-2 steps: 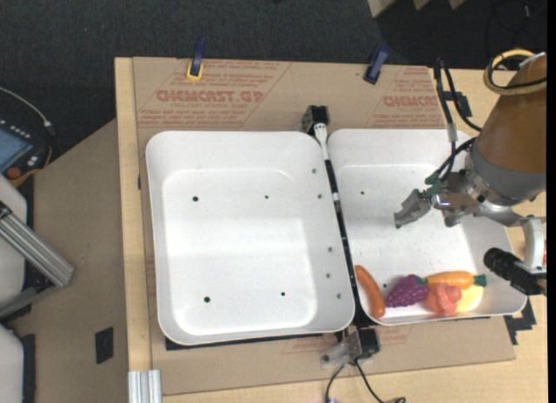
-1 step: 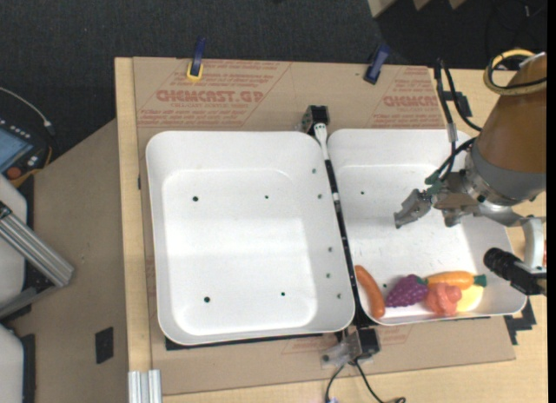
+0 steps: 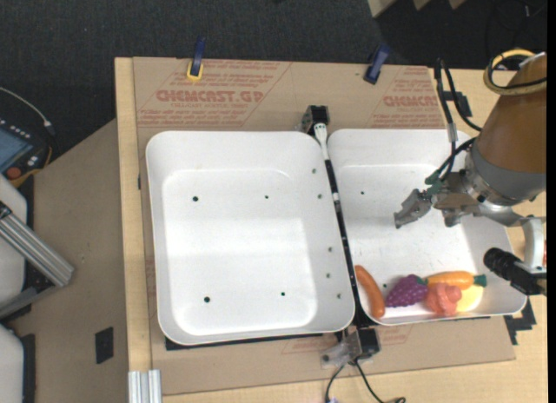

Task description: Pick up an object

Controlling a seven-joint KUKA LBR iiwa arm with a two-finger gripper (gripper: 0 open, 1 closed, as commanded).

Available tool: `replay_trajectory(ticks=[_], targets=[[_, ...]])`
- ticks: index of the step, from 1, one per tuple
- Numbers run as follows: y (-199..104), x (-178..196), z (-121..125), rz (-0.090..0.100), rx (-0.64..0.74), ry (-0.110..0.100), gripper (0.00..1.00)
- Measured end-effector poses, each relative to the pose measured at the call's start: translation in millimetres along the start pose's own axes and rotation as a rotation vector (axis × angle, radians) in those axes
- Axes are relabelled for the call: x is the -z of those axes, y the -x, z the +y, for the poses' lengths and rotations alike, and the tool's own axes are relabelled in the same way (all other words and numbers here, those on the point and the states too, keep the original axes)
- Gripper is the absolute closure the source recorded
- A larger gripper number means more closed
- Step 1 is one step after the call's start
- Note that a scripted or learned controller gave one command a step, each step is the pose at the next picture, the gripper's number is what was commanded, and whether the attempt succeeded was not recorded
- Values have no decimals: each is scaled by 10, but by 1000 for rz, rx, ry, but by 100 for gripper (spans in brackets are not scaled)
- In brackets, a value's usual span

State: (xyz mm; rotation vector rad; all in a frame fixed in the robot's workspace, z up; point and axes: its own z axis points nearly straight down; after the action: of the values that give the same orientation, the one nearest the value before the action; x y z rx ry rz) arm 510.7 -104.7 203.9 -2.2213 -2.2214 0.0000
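My gripper [image 3: 430,215] hangs over the middle of the right bin [image 3: 382,175], open, with nothing between its fingers. Several toy foods lie in a row along that bin's near wall, below the gripper and apart from it. They are an orange-red sausage [image 3: 369,291], a purple grape bunch [image 3: 407,291], a red-pink fruit [image 3: 442,300], an orange carrot [image 3: 452,279] and a yellow piece [image 3: 470,300]. The fruit, carrot and yellow piece touch one another.
The left bin [image 3: 174,167] sits beside the right one, with a black divider strip [image 3: 334,210] between them. Both rest on a cardboard sheet [image 3: 261,84]. The arm's orange band [image 3: 517,128] rises at the right edge, with cables [image 3: 452,106] trailing behind it.
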Motion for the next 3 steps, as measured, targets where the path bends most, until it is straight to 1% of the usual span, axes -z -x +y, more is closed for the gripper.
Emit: replay_trajectory(ticks=[1, 2, 3], targets=[[0, 0, 0, 0, 0, 0, 0], [-113, -1249, 446, 1, 2, 0, 0], [556, -1191, 150, 0, -6, -3, 0]])
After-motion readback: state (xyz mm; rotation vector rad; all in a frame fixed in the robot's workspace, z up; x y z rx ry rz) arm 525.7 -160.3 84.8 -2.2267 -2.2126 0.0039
